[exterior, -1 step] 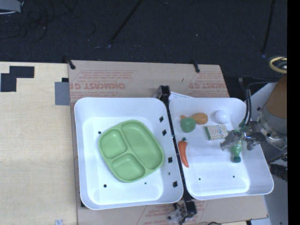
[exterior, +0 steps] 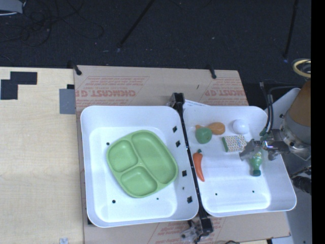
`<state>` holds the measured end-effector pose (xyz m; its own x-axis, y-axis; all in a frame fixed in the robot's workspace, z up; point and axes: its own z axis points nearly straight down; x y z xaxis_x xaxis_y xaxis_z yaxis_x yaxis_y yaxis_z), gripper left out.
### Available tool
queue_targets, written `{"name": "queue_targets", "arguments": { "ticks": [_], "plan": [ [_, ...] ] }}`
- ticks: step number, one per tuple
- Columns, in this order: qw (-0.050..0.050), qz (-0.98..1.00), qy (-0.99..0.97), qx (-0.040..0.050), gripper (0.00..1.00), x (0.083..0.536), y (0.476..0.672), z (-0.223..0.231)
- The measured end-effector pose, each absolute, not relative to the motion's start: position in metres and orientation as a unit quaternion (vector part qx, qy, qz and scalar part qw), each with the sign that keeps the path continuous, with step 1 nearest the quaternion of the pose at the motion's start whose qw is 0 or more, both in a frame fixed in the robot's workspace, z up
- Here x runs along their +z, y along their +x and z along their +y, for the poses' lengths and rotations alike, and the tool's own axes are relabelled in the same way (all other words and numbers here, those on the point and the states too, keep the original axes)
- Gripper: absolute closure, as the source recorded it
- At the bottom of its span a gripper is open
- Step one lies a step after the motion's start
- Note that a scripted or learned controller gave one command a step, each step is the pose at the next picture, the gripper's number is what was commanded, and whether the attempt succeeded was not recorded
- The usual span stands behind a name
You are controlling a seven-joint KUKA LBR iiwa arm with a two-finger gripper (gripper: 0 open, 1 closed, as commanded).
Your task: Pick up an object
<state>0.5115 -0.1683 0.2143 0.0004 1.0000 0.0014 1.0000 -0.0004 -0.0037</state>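
My gripper (exterior: 258,154) reaches in from the right, over the right part of the right bin (exterior: 274,200). It is open, and its grey fingers (exterior: 248,150) stand apart on either side of a small green bottle-shaped object (exterior: 255,165). That object's top lies between them and its lower end sticks out toward the bin's front. Left of the gripper lie a speckled block (exterior: 233,143), a white ball (exterior: 240,126), an orange piece (exterior: 216,128), a green round piece (exterior: 203,135) and a carrot (exterior: 198,166).
The left bin (exterior: 96,197) holds a green divided plate (exterior: 141,162). A black divider (exterior: 185,156) runs between the bins. The bins rest on cardboard (exterior: 127,85) on a wooden bench (exterior: 35,161).
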Motion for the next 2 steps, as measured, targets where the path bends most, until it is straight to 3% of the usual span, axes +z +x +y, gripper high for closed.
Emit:
{"name": "queue_targets", "arguments": {
  "ticks": [2],
  "plan": [
    [0.003,-0.707,-0.707,0.0017,0.0,0.122,0.506,-0.18]
  ]
}}
